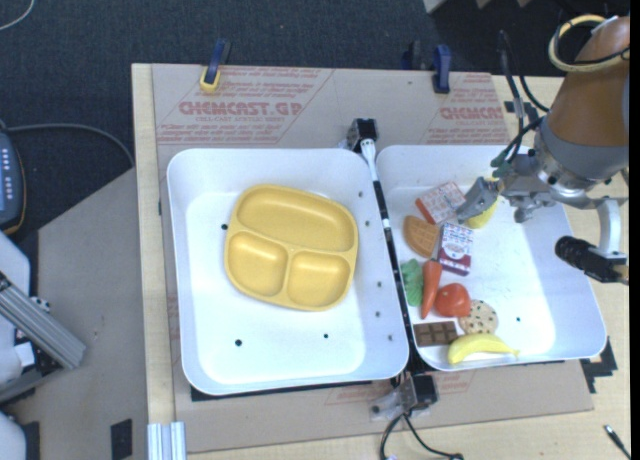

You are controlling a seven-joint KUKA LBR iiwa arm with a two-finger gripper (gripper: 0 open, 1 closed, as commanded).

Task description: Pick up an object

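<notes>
Gripper [478,200] above yellow item [483,214].

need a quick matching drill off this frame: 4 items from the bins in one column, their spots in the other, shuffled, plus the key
Items
1. yellow divided plate
2. banana
3. carrot
4. cookie

Places
A. front edge of the right bin, nearest the camera
B. just right of the tomato
C. middle of the left bin
D. between the green piece and the tomato

Pairs: 1-C, 2-A, 3-D, 4-B
</notes>
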